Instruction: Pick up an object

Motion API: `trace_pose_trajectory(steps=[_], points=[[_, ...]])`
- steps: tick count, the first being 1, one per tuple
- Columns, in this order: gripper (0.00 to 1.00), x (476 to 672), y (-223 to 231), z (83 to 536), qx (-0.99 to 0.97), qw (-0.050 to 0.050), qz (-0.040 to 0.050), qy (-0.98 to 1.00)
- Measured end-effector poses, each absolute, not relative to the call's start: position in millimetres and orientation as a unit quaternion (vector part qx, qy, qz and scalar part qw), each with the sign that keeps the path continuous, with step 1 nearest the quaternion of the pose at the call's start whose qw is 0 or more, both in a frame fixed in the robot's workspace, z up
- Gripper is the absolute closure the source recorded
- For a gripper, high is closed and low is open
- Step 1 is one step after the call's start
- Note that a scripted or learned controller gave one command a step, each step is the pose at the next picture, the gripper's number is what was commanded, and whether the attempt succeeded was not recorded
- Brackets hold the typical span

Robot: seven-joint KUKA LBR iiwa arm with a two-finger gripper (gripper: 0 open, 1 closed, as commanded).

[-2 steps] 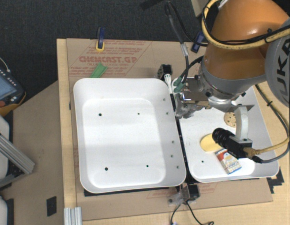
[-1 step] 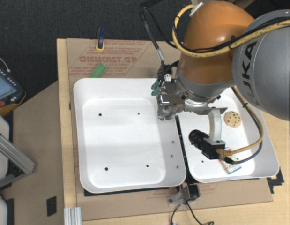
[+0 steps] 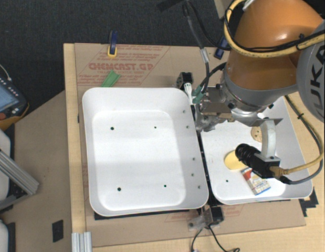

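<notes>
My gripper [image 3: 203,121] hangs low over the left edge of the right bin [image 3: 223,189], close to the wall shared with the left bin [image 3: 90,105]. The big orange and grey wrist above covers much of the right bin. In that bin lie a flat yellow round piece [image 3: 231,162], a tan piece [image 3: 255,135] partly hidden behind the robot's bracket, and a small red, white and blue box [image 3: 258,185] near the front edge. Nothing shows between the gripper's tips.
Both bins rest on a cardboard sheet [image 3: 130,62] with red print. A green strip [image 3: 111,79] and a blue-yellow clamp [image 3: 113,44] sit at the sheet's back. Cables run behind the bins.
</notes>
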State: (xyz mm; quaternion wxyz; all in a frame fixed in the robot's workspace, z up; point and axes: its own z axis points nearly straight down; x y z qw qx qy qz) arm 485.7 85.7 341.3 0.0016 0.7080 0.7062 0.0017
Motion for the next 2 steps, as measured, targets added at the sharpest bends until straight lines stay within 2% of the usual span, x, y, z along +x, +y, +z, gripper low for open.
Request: trace_pose_trajectory(steps=[1,2], points=[[1.00,488.4,113,346,0.706,0.001,0.0010,0.708],[1.00,506.2,83,355,0.708,0.002,0.0011,0.706]])
